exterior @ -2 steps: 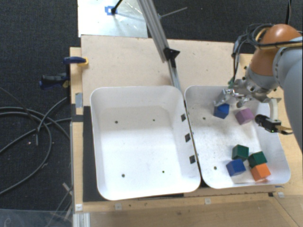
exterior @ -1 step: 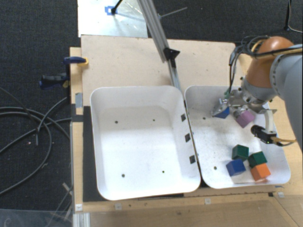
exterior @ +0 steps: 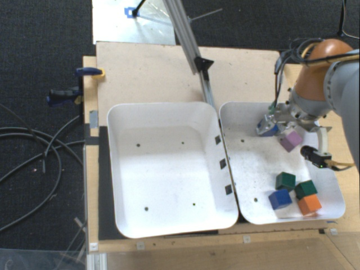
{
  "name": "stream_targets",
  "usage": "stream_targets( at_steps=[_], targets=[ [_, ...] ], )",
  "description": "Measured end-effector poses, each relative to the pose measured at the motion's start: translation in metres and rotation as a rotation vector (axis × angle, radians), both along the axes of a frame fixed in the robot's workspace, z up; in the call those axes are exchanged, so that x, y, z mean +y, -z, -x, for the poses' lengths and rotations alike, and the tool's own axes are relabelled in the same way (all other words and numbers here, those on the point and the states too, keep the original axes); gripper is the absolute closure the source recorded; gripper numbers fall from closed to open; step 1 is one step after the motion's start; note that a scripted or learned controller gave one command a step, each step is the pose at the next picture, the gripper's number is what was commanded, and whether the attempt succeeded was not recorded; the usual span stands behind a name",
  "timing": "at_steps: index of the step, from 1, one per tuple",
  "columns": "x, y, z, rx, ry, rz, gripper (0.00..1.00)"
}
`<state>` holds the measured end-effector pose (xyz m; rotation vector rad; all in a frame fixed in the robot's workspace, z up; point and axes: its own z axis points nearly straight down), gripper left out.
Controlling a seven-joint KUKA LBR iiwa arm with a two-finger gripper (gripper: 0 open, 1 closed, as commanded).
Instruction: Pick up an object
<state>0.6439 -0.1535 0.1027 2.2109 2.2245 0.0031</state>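
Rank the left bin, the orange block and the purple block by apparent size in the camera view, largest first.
1. left bin
2. orange block and purple block: look alike, so left unranked.

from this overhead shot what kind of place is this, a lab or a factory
Most likely a robotics lab test bench. A grey and orange arm reaches over two white bins on a plywood board, small coloured blocks lie in the right bin, and loose cables trail on dark carpet.

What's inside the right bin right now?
The right bin holds five blocks: purple beside the gripper, two green, blue and orange. The arm covers the bin's far right corner.
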Motion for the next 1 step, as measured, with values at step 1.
stream_targets(
  at_steps=[1],
  targets=[
    [0.0666, -0.0208, 0.0386, 0.007, -0.004, -0.005, 1.0]
  ],
)
